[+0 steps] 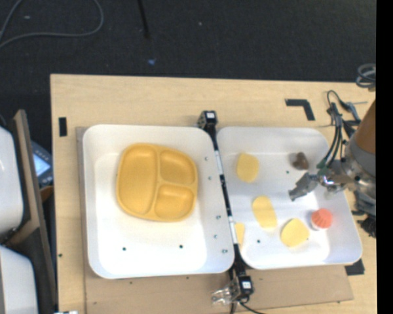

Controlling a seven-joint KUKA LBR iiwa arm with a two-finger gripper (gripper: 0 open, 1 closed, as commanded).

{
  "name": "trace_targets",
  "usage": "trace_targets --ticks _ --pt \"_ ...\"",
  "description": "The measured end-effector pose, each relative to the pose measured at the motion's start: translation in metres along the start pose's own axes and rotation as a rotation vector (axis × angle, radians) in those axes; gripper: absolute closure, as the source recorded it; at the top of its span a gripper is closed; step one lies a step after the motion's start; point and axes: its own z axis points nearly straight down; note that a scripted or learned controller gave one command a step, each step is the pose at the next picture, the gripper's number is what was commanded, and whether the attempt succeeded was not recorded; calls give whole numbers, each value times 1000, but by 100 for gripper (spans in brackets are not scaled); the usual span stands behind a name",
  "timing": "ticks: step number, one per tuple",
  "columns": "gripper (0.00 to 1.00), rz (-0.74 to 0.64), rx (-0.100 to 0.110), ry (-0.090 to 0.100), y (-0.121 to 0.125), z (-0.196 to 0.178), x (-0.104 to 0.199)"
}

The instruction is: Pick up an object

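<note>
Right bin (275, 259): four yellow pieces (247, 167)

Two shallow white bins sat side by side on a light wooden bench (150, 100). A yellow plastic plate with three sections (157, 181) lay in the left bin (98, 254). The right bin (275, 139) held four flat yellow pieces (247, 167), a small brown lump (300, 159) near the back, and a small orange-red round piece (322, 218) toward the right. The grey two-finger gripper (302, 187) was above the right bin, between the lump and the round piece.
</note>
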Motion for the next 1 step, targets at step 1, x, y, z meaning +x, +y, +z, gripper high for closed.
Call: trace_targets --ticks 1 --pt "0 -7 -9 0 16 -98 71"
